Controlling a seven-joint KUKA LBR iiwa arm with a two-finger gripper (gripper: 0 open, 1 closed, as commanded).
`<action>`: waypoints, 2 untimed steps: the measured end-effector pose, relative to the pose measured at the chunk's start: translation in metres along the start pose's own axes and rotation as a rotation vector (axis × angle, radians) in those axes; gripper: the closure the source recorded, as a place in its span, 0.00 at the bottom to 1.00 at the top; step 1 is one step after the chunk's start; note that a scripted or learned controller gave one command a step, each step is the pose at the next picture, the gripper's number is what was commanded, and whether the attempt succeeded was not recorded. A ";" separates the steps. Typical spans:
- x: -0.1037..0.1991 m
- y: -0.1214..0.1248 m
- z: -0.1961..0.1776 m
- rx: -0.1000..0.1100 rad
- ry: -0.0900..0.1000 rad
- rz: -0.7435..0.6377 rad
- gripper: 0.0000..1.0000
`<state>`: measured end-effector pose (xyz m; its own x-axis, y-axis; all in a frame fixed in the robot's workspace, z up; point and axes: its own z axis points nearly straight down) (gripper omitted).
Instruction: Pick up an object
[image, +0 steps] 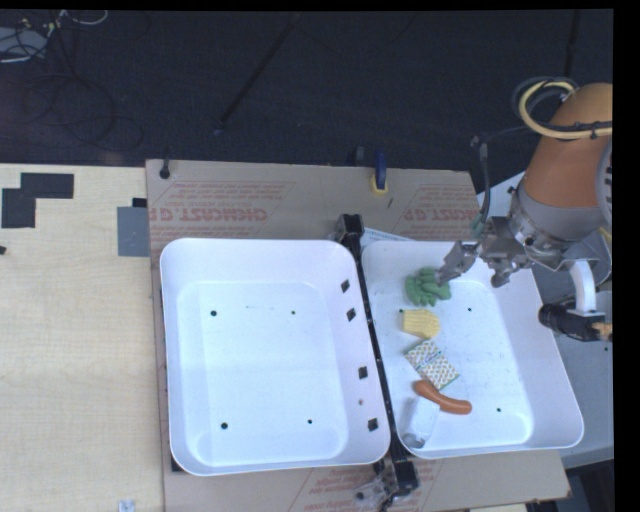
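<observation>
Four objects in right bin (560, 420): green toy (427, 287), yellow piece (421, 322), patterned packet (433, 364), orange sausage (443, 399) | gripper (478, 264) fingers spread, beside green toy, holding nothing

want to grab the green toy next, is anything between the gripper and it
Nothing visible. The gripper hangs just right of the green toy in the right bin. The yellow piece, patterned packet and orange sausage lie nearer the camera, out of that path.
</observation>
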<state>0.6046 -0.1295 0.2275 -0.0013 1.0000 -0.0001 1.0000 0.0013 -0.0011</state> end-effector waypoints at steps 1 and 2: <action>-0.053 0.041 -0.232 -0.016 -0.006 -0.003 0.00; -0.085 -0.044 -0.314 -0.002 -0.001 0.003 0.00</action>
<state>0.5609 -0.2142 0.5417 0.0013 1.0000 -0.0014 1.0000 -0.0013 0.0008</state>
